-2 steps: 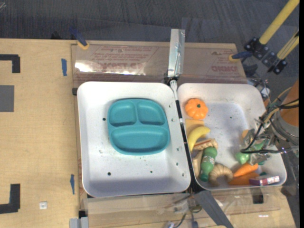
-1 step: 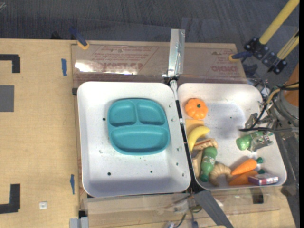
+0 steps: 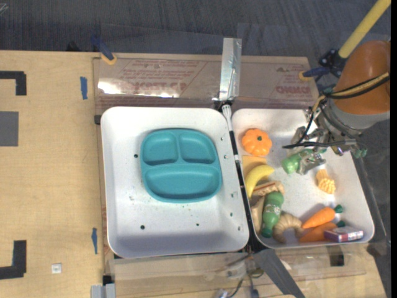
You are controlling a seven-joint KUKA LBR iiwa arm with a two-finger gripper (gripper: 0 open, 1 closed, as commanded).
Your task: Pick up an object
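— Where's the hand point(image 3: 308, 149) now?

— Down in the right bin point(image 3: 360, 185), toward its far right corner, low over a small green toy point(image 3: 291, 164). Cables hang across it, so I cannot tell how it is set, or whether it has hold of anything.

— So the green toy is the target?

— That's my guess; it lies nearest, just left of the hand. The pumpkin point(image 3: 257, 141) sits by the bin's far left corner, the banana point(image 3: 257, 175) along the left wall, the corn point(image 3: 325, 182) nearer the right wall, and a carrot point(image 3: 320, 216) and bottle point(image 3: 271, 212) crowd the near edge.

— How should it go about it?

— I'd centre squarely over the toy, close around its middle, then lift straight up, slowly, so it can't squirt sideways toward the banana.

— And the left bin point(image 3: 118, 185)?

— It carries a teal tray point(image 3: 180, 164).
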